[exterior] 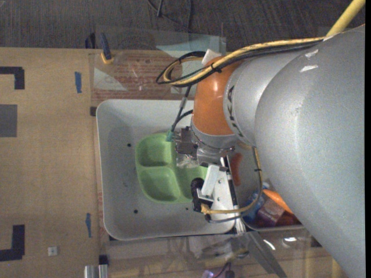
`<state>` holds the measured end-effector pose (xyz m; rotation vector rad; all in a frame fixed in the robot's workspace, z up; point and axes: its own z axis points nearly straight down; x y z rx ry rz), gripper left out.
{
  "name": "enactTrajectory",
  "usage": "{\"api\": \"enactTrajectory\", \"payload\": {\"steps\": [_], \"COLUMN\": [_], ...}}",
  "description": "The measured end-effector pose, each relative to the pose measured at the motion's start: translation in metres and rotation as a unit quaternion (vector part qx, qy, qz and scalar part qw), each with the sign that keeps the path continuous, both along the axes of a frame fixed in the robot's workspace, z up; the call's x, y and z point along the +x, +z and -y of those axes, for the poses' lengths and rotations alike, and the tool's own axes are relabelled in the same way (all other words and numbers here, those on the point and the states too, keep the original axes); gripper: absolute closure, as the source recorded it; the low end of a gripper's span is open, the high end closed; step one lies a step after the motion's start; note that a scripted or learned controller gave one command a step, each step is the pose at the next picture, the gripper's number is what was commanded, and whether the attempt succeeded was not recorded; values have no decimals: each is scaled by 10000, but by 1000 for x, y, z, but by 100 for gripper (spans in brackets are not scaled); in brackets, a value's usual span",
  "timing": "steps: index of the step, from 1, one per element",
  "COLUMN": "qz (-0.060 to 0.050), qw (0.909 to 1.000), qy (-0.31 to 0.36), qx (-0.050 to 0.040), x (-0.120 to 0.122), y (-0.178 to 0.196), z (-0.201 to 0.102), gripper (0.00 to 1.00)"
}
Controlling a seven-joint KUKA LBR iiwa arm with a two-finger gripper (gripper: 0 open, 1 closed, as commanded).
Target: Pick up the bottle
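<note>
Bins on the worktop [46, 155] are counted as two: one white bin [116, 167] is seen almost whole at the middle, and a second bin [277, 229] is largely covered by the arm at the lower right. One green tray [155, 178] lies in the first bin, and at least two compartments can be made out in it. One gripper [185, 150] is held just above the tray's right side, below the orange band; whether it is released or clenched cannot be told, since it is masked by the wrist, and nothing is seen held in it. In the second bin a small cluster is glimpsed under the arm: one orange thing [279, 200], one blue thing [253, 211], and one maroon thing that is possibly the bottle [270, 214], well apart from the gripper.
</note>
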<state>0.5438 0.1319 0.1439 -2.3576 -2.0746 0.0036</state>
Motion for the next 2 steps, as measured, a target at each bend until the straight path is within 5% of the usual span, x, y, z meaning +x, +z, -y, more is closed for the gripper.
{"api": "enactTrajectory", "payload": {"steps": [1, 2], "qz": [1, 122], "qw": [10000, 9999], "qy": [3, 48], "qx": [0, 40], "x": [0, 6], "y": [0, -41], "z": [0, 7], "gripper": [0, 0]}}
